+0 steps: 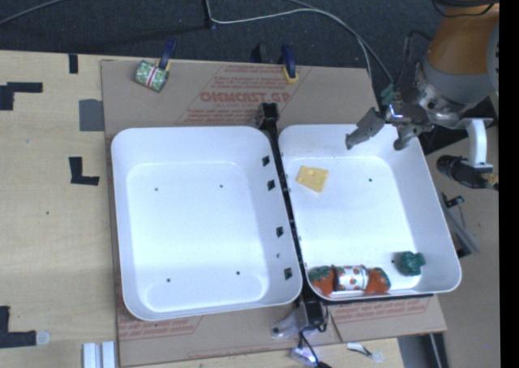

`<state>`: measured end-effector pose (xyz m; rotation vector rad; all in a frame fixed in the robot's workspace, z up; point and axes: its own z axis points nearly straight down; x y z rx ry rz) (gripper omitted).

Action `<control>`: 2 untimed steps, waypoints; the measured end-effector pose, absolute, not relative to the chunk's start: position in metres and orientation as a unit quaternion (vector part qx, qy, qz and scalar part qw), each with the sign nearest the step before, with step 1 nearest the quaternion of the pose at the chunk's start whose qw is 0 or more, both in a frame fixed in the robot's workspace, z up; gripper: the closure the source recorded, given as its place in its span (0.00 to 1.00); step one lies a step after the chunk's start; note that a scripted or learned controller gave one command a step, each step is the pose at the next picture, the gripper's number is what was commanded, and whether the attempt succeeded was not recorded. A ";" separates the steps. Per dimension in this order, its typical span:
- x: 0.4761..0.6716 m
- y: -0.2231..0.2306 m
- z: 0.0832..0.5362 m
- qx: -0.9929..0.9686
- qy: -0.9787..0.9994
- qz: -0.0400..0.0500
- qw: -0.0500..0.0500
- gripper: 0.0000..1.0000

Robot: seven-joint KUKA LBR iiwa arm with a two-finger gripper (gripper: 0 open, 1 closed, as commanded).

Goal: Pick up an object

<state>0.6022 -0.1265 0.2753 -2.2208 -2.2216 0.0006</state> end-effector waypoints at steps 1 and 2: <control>0.627 -0.112 0.185 -0.707 -0.708 0.002 0.002 0.00; 0.634 -0.097 0.080 -0.707 -0.708 0.002 0.003 0.00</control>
